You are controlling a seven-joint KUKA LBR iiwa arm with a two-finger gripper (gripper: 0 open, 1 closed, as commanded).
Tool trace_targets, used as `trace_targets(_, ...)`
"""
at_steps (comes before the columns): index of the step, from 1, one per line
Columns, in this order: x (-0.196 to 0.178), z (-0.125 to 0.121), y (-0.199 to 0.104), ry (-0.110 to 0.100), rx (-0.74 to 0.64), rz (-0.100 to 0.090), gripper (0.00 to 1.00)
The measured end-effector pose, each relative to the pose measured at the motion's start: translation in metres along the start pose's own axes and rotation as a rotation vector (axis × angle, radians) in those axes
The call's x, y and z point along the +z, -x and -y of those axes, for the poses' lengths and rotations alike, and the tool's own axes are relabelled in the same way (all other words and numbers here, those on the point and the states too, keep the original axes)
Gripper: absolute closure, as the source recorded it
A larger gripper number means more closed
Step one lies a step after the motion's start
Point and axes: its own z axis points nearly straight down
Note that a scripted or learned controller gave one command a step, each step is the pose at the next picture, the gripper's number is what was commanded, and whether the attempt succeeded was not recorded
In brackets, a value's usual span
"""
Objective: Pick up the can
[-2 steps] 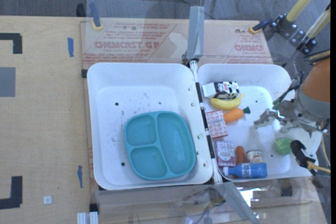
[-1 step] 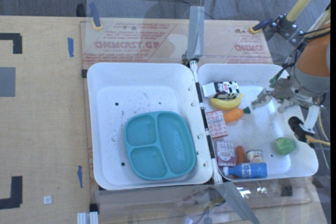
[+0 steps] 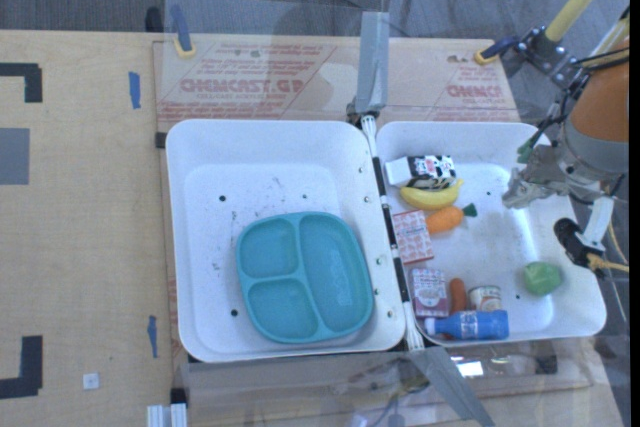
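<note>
The can (image 3: 486, 297) stood near the front of the right bin (image 3: 500, 160), just beyond a blue bottle (image 3: 472, 324). The gripper (image 3: 523, 185) hovered at the bin's right side, well apart; whether it was clenched or released could not be told.

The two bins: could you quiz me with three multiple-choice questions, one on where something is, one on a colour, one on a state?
1. Where is the can?
A. right bin, near its front edge
B. left bin, on the tray
C. on the bench outside the bins

2. What colour is the tray in the left bin?
A. red
B. turquoise
C. yellow

3. How does the bottle sit?
A. standing upright
B. held up by the gripper
C. lying on its side

Answers: 1 A, it sits in the right bin just above the bottle. 2 B, its three compartments are turquoise. 3 C, it lies lengthwise along the front wall.
</note>
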Motion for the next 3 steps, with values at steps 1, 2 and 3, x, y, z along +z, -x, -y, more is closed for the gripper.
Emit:
trace_targets(1,0.0,0.0,-0.001,-0.001,-0.001,0.0,0.0)
trace_targets(2,0.021,0.042,0.003,0.003,-0.077,-0.006,0.0)
trace_targets(3,0.023,-0.015,-0.012,-0.001,0.109,-0.004,0.0)
